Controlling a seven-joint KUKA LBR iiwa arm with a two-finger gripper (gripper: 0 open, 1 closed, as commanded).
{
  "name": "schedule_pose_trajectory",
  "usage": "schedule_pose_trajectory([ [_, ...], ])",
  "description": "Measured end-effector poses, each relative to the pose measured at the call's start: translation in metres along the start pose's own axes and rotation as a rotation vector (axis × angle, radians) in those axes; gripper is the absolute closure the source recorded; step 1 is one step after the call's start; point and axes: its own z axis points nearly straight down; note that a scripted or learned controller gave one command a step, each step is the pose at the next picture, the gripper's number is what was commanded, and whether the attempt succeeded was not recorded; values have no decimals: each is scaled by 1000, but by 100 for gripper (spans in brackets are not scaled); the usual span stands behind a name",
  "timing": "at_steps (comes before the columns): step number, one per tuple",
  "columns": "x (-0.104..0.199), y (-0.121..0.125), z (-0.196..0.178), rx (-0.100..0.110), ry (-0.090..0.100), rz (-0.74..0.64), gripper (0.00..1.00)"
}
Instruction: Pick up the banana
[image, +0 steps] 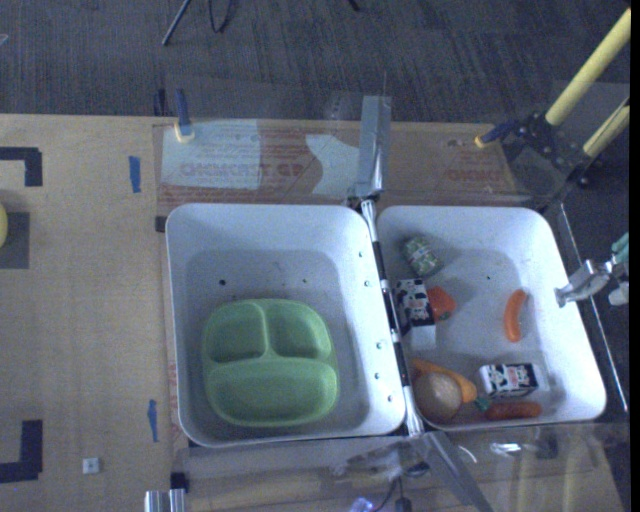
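Your banana can't be picked out with certainty among the right bin (560, 250) clutter. Pincer (590, 283) cut off at that bin's right rim; grip state can't be told.

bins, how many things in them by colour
Green: 2, the green divided plastic plate in the left white bin and a small greenish can in the right white bin
Orange or red: 4
Black-and-white cartons: 2
Tan round: 1
Total: 9
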Motion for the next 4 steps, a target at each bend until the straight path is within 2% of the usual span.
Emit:
schedule_pose_trajectory([
  [1, 47, 1, 56, 0, 2, -402, 0],
  [2, 93, -8, 160, -6, -3, -760, 0],
  [3, 180, 2, 99, -5, -2, -996, 0],
  [4, 241, 73, 99, -7, -2, -1145, 0],
])
